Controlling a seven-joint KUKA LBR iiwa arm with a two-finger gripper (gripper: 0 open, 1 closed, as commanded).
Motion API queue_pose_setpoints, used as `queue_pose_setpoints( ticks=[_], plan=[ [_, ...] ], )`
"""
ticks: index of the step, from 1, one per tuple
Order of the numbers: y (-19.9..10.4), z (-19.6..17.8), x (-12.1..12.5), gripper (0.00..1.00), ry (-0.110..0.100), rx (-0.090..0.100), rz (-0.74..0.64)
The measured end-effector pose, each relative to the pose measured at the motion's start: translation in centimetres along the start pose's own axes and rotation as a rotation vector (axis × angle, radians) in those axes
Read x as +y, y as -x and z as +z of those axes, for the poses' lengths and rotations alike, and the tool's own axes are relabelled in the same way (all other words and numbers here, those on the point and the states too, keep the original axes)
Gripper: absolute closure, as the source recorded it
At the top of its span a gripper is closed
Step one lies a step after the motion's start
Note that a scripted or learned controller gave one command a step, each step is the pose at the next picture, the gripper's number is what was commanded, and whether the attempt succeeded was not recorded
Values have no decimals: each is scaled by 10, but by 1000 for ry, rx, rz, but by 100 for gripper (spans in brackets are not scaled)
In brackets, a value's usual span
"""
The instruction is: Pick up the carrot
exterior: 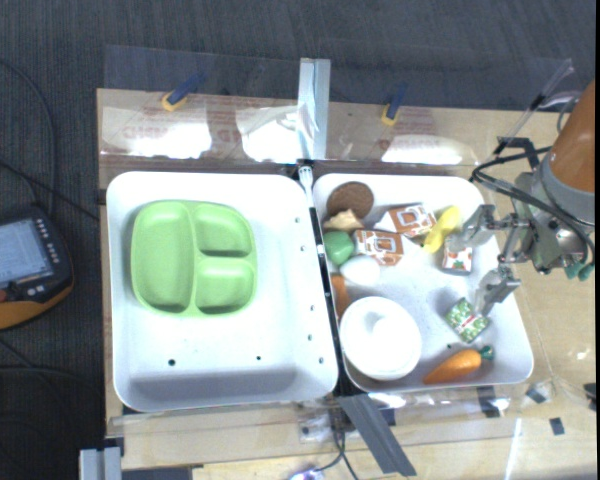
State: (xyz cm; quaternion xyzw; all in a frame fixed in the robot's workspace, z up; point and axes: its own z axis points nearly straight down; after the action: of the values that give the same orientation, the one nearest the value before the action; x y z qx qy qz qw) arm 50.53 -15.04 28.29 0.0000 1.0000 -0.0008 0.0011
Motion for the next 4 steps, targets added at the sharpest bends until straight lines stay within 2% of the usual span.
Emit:
queue_pose_setpoints(
  ticks=[1,2,3,4],
  plan=[
    [-10,139,42,0,3,10,61],
    [-16,192,-14,0,-1,-14,79],
    [-14,180,-13,100,-5,-19,77],
    [-20,99,-51,100,-1,-4,-55]
  ],
)
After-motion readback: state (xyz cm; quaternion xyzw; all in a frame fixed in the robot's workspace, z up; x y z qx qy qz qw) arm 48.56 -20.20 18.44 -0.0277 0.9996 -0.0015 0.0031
